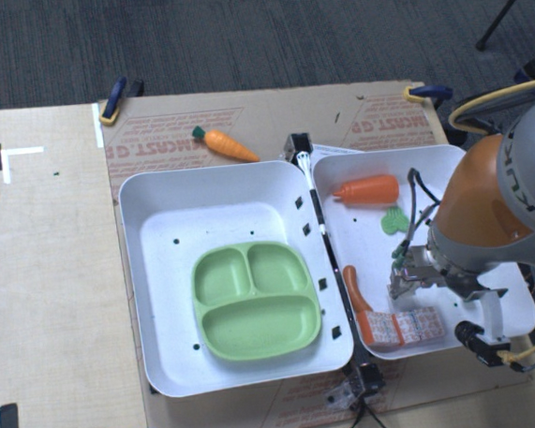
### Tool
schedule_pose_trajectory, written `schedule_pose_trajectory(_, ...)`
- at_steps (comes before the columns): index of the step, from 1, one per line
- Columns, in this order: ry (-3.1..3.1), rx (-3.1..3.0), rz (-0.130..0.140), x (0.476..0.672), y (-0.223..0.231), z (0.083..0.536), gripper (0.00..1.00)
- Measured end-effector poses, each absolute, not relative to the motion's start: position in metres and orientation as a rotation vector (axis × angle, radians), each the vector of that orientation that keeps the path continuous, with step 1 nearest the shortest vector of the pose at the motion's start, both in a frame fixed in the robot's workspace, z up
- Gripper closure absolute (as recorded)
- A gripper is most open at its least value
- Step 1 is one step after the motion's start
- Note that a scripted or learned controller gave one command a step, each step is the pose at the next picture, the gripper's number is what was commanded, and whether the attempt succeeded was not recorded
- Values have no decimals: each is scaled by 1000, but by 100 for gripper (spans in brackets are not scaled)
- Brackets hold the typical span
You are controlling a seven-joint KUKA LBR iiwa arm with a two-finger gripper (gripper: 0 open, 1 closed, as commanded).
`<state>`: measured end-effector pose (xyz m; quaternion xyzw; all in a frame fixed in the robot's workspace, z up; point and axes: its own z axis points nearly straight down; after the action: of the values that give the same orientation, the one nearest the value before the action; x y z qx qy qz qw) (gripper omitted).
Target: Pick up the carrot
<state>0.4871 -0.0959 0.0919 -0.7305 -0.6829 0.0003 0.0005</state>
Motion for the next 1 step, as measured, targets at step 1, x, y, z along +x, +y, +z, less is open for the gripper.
schedule_pose_trajectory(1, -2417, -2009, -2, 478, -106, 92, 100)
